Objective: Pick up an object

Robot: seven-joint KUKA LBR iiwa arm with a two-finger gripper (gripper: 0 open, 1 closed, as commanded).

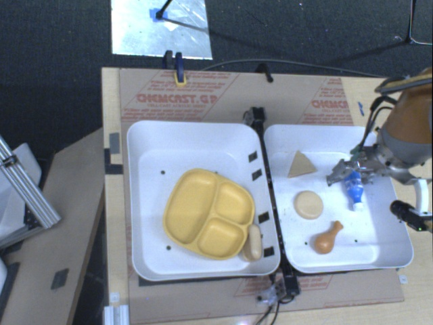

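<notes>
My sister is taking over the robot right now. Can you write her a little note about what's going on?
Hand: over the right bin, by the blue and white thing. I can't tell if it is open or shut, or holding anything.
Right bin: tan wedge, round cream disc, brown drumstick toy, blue and white thing.
Left bin: yellow divided tray, pale bread-like piece at its corner.
Done: nothing is clearly lifted.
Left: pick up one object.

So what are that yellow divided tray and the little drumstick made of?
The yellow tray looks like moulded plastic, matte and one even colour, with rounded compartment walls. The drumstick seems a plastic toy: smooth, uniformly orange-brown, slightly glossy. Neither can be confirmed by sight.
</notes>
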